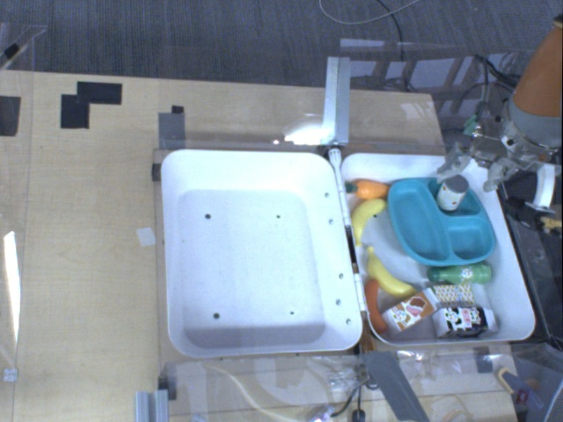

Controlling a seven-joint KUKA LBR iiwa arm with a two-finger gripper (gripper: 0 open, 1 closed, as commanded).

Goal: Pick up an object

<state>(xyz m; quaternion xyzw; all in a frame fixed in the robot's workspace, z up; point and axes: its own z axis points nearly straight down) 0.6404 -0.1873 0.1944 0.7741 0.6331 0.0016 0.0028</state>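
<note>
The right bin [519, 301] holds a blue divided tray [435, 231] with a small grey-white cylinder [453, 192] standing in its back compartment. Left of the tray lie an orange carrot [370, 188] and two yellow bananas [368, 217] [388, 276]. Along the front are a green bottle [461, 273], a red-and-white carton [409, 313] and a black-and-white carton [462, 321]. My gripper [475, 170] hangs over the bin's back right corner, just above and right of the cylinder. Its fingers are spread open with nothing between them.
The left bin [251, 249] is a bare white shell. A metal post [337, 104] rises at the back between the two bins. Cables and dark hardware crowd the right side behind the arm [538, 86].
</note>
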